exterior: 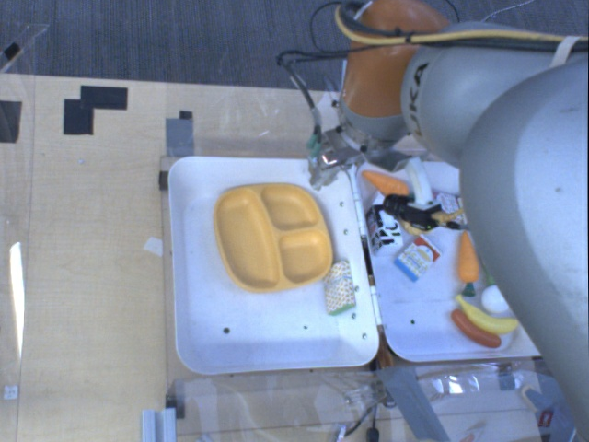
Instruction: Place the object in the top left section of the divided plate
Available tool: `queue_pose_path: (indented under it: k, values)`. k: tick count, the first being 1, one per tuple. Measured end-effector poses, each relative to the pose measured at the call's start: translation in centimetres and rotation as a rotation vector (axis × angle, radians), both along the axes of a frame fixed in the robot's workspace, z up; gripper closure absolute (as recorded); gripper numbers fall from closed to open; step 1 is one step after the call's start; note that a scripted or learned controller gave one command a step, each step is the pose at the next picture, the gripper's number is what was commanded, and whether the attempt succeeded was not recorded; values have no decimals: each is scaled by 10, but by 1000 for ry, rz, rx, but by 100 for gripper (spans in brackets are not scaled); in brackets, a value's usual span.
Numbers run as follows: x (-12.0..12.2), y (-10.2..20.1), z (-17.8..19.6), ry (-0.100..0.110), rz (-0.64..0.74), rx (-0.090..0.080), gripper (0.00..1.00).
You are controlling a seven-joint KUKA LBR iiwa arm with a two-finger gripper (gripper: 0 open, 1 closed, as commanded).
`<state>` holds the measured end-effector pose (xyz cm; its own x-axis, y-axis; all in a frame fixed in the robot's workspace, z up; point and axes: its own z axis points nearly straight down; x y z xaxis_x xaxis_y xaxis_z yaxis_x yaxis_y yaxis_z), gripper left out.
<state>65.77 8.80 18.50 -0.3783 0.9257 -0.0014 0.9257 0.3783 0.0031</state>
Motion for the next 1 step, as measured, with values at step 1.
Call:
queue_pose_path:
  k: [1]
  values:
    - [11,-121,145,-2,-228,0,100]
